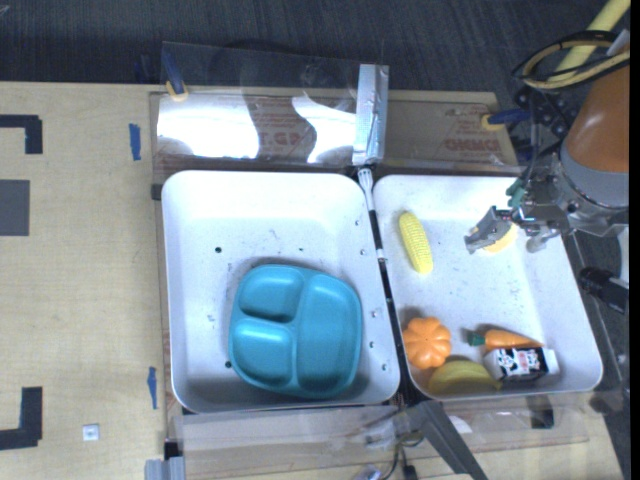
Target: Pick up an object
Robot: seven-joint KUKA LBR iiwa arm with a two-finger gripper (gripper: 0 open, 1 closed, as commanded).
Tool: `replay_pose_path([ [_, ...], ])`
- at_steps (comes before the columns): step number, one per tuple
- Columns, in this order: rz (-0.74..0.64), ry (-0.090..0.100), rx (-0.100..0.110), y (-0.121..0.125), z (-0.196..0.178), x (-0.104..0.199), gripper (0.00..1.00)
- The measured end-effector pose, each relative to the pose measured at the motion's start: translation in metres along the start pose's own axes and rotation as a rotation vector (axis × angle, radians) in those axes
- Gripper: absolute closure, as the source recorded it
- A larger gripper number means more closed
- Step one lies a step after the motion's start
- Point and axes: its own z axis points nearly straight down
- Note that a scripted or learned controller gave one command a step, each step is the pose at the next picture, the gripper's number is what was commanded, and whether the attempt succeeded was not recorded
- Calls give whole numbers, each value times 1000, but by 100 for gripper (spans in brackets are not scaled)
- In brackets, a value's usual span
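Wood bench [70, 298] w/ two white bins: left bin [190, 268], right bin [560, 318], side by side.

Small yellow thing [499, 240] under the tool [487, 232], mostly hidden.

Right bin [560, 298] holds the pickable objects. Yellow corn cob [416, 242] lies near the bin's left wall, upper part, long axis roughly up-down in the view, slightly tilted. Small orange pumpkin [427, 340] sits lower left, near the wall. Yellow-green rounded fruit [458, 376] lies just below the pumpkin, touching it, against the bottom edge. Orange carrot [505, 338] lies on its side to the right of the pumpkin. Small black-and-white carton [519, 363] lies just under the carrot, touching the fruit's right end. A yellow item [499, 240] at upper right, partly hidden, cannot tell what.
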Motion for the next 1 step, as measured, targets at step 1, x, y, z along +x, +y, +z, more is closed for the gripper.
replay_pose_path([
  [1, -66, 0, 4, 55, 62, 49, 0],
])
